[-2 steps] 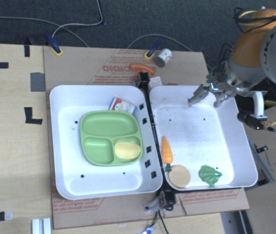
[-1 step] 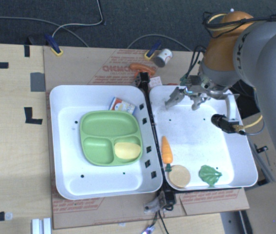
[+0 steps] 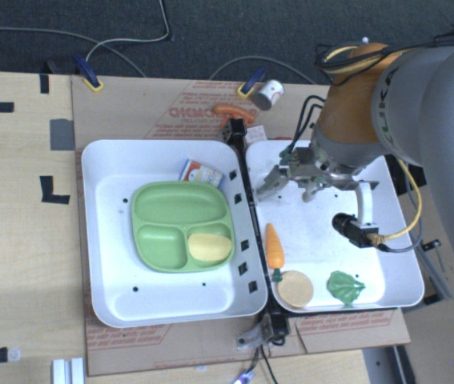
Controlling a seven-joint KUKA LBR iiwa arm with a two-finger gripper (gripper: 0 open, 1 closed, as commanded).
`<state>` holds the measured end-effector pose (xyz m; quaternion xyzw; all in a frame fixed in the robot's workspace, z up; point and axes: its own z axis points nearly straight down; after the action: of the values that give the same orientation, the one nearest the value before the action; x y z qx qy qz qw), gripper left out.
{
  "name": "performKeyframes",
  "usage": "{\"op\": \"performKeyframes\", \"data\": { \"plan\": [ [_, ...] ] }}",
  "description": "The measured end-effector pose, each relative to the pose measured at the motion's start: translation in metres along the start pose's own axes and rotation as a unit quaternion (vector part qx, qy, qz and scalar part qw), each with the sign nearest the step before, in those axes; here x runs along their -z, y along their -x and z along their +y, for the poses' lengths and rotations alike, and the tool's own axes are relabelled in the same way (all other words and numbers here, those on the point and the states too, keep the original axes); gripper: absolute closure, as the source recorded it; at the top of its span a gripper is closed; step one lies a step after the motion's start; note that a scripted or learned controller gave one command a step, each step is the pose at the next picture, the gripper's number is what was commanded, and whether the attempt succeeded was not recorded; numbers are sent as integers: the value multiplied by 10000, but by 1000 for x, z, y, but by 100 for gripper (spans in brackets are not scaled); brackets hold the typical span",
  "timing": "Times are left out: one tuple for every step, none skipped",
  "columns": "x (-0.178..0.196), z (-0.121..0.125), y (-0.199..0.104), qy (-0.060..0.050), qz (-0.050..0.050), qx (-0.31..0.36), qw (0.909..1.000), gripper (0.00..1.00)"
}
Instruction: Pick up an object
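Nearest, along the right white bin's (image 3: 387, 298) front edge, lie a tan round disc (image 3: 295, 288) and a crumpled green leafy piece (image 3: 344, 286); a small orange carrot (image 3: 274, 246) rests just behind, against the dividing wall. Farther back, the end effector (image 3: 291, 184) hangs over that bin's rear left part, fingers spread and gripping nothing. The left bin (image 3: 102, 238) holds a green compartment tray (image 3: 180, 222) with a yellow lump (image 3: 209, 247). I judge this the approach step; next it must descend over one object and close.
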<state>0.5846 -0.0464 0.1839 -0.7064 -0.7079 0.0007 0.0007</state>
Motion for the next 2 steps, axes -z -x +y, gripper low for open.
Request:
{"op": "performKeyframes", "data": {
  "plan": [
    [0,-25,-1,1,-2,-9,10000,0],
    [0,-31,2,0,1,-2,10000,0]
  ]
}}
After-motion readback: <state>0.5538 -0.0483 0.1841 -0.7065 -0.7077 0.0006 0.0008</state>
